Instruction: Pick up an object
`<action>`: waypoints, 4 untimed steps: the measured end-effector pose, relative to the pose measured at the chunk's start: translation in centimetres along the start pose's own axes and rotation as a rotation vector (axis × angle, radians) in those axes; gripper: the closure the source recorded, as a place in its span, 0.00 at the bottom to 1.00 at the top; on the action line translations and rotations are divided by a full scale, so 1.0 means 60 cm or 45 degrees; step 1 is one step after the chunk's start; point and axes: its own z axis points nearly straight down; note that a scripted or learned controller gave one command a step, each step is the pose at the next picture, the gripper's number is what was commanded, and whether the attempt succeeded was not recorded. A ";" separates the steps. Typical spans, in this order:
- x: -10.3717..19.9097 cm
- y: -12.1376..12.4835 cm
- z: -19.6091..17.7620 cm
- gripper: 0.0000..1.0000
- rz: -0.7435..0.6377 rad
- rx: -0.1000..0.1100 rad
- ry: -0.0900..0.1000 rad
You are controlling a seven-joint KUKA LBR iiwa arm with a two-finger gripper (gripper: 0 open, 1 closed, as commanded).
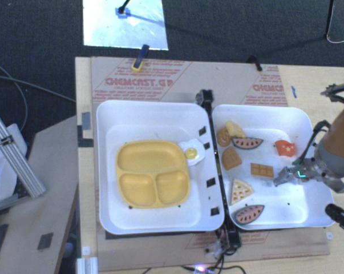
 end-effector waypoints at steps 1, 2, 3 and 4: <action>0.001 0.032 -0.016 0.00 0.000 -0.001 -0.001; 0.000 0.063 -0.058 0.00 -0.001 -0.002 -0.001; -0.001 -0.032 -0.092 0.00 0.007 0.004 0.000; 0.002 -0.030 0.020 0.00 0.004 0.007 0.002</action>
